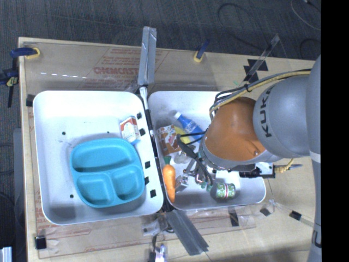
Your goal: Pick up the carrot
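The carrot point(169, 181) is orange and lies lengthwise in the right bin point(248, 200), against its left wall near the front corner. My gripper point(190, 174) hangs low in that bin just right of the carrot, under the arm's orange band point(234, 135). The arm hides the gripper's upper part. Nothing is visibly held.
A green can point(223, 190) lies right of the gripper. A brown snack packet point(168, 137), a yellow item point(187, 139) and a blue-capped bottle point(186, 123) sit behind it. The left bin point(49, 146) holds a blue compartment tray point(107, 171) and a small red-white packet point(128, 129).
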`<state>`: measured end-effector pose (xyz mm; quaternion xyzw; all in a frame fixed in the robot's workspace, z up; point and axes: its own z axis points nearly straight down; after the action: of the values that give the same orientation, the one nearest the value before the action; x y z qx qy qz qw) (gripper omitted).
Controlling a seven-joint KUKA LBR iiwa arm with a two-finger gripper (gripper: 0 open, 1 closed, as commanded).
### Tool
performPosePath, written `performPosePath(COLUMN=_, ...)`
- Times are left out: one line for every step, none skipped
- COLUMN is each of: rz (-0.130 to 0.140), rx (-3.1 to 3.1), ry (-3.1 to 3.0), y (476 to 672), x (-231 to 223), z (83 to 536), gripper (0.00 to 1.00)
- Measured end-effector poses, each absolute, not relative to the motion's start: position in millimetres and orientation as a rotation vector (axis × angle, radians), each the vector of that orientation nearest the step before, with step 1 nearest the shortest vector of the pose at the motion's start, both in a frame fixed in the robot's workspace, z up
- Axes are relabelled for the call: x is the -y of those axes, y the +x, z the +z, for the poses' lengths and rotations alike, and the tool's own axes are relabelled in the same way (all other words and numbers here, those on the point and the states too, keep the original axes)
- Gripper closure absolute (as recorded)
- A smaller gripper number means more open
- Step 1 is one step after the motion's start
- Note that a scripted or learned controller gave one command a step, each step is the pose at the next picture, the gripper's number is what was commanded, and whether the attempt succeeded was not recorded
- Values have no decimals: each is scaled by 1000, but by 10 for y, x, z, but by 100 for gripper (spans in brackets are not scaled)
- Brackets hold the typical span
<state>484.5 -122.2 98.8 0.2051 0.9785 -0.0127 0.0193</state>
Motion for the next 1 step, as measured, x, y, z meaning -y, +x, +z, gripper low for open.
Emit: performPosePath(rz=-32, rx=-3059, ry=632, y=4820, x=1181, z=1031, gripper=100)
